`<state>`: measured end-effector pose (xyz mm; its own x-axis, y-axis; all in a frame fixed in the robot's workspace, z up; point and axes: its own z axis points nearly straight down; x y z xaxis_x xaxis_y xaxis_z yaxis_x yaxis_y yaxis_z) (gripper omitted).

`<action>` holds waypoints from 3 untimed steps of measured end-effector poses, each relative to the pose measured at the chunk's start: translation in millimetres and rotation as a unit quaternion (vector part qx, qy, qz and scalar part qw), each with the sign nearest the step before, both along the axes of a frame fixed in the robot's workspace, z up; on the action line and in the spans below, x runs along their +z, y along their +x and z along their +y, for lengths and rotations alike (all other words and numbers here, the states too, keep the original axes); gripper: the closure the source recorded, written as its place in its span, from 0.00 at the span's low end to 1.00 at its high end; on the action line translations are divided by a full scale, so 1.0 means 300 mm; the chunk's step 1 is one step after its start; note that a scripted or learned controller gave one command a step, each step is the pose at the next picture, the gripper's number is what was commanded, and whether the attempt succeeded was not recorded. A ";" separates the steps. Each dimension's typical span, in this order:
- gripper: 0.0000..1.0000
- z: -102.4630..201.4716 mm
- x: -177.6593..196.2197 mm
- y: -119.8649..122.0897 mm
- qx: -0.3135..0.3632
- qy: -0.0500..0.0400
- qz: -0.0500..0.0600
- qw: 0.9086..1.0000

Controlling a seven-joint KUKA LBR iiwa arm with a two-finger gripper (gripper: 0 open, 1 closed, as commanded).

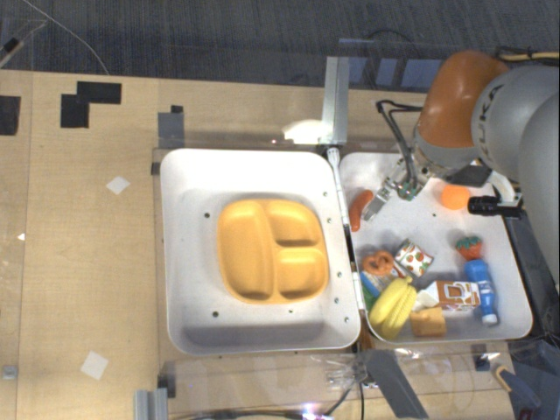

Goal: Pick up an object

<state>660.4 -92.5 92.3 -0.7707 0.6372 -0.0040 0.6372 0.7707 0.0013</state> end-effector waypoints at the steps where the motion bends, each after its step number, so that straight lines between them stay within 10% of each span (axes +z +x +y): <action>1: 0.00 -0.059 -0.011 -0.002 0.159 -0.001 0.001 0.987; 3: 0.00 0.003 -0.011 -0.002 0.139 0.001 0.002 0.990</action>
